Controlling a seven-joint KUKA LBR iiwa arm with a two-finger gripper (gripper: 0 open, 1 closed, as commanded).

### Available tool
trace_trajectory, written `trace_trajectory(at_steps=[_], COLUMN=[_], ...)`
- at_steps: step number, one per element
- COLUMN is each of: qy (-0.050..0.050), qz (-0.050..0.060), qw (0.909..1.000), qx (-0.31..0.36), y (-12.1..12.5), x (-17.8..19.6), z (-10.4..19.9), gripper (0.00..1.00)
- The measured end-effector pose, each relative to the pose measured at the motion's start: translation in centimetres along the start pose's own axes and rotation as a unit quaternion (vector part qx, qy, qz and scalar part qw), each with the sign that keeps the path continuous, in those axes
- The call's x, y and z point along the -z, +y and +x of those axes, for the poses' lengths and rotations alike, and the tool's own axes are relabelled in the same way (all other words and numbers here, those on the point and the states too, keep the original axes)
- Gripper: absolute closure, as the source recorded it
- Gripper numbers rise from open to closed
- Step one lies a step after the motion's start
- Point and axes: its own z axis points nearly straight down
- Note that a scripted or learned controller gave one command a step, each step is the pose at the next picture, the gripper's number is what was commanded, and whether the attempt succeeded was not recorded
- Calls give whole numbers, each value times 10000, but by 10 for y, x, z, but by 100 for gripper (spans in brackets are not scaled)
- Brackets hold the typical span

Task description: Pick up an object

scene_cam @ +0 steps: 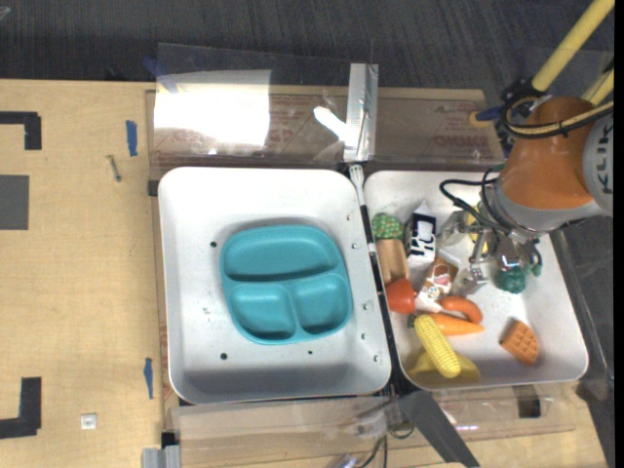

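Note:
The right bin (570,354) holds several toy foods: a green broccoli (388,226), a black-and-white packet (421,235), a tan block (392,259), a red tomato (400,296), an orange carrot (458,319), a yellow corn cob (438,345) and an orange waffle piece (520,341). My gripper (486,259) is lowered into this bin, right of the packet and above the carrot. A dark green round object (511,280) lies just to its right, and a small red-and-white item (441,279) just to its left. I see nothing clearly held.
The left bin (185,213) carries a teal divided plate (285,283). A metal divider (361,115) and clear sheet stand behind the bins. The arm's orange band (546,164) hangs over the right bin's back right corner, with cables trailing.

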Motion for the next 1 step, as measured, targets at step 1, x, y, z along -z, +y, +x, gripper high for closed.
trace_trajectory(at_steps=[1], qy=[16], qz=[7], qw=[9972], qx=[-754], y=[32], x=[1], z=[56], gripper=[0])
